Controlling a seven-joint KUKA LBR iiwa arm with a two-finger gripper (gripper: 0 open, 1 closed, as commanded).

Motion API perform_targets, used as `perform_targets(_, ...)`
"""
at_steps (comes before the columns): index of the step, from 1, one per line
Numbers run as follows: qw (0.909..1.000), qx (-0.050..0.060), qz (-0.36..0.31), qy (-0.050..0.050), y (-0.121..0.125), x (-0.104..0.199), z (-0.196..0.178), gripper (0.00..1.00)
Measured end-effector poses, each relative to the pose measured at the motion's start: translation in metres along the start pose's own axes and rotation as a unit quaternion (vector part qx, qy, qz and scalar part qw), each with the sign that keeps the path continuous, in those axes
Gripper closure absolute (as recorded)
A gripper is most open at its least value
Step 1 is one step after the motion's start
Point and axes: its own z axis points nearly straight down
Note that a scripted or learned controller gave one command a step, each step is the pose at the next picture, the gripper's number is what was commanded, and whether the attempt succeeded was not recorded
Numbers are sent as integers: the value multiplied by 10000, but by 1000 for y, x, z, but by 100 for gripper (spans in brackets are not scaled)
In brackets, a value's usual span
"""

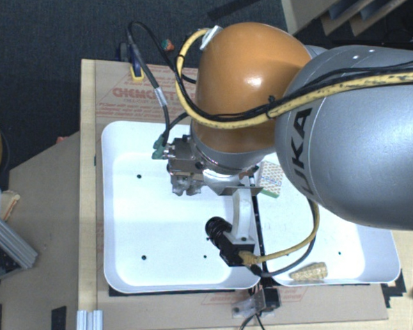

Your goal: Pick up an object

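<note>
Tan and cork-like, a small stubby object (309, 272) is lying in the right bin (368, 265) near its front edge, long axis roughly left to right. The pincer (184, 184) is hanging over the left bin (129, 233), so the object is sitting well apart, to its right and nearer the front. A patterned piece (270, 180) is peeking out beside the wrist.
</note>
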Motion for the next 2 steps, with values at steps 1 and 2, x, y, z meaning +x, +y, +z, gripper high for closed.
perform_targets(1, 10000, -25, 3, 8, 1, -25, -68, 100)
perform_targets(2, 10000, -23, -33, 17, 0, 10, -131, 100)
